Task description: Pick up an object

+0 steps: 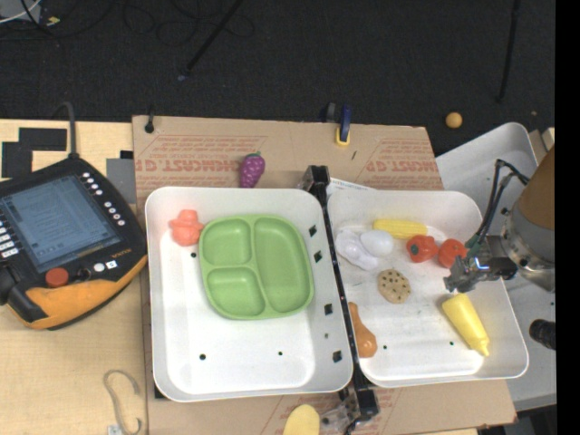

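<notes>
My gripper: metal, lower right of frame, over right bin, finger spread unreadable | nearest item: yellow cone, smooth plastic, just below gripper | red tomatoes, glossy, round, just upper left | cookie, flat, speckled | left bin: green three-part tray.

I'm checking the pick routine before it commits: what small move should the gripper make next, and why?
Probably a short descent toward the yellow cone-shaped toy. The gripper sits at the right bin's right side, just above that toy in the view, with the red toy beside it. The yellow toy lies apart from the cookie, so it looks like the least crowded target.
</notes>
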You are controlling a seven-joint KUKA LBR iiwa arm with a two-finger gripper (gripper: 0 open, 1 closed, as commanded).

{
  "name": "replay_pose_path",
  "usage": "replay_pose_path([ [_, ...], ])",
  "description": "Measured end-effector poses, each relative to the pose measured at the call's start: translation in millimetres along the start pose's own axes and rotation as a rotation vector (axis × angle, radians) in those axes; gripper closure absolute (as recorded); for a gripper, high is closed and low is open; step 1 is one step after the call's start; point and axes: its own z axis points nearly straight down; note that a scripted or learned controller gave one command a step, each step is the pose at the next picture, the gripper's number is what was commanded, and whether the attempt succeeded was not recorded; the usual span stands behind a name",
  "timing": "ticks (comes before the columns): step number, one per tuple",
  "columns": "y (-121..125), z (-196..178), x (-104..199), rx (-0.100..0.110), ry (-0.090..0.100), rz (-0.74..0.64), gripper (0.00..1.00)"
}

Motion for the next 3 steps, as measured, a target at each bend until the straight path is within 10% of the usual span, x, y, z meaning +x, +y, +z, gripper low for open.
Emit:
replay_pose_path([
  [2,21,-9,108,-0.001,0.0,-0.002,1.0],
  [3,16,-14,111,0.0,-0.002,0.003,1.0],
])
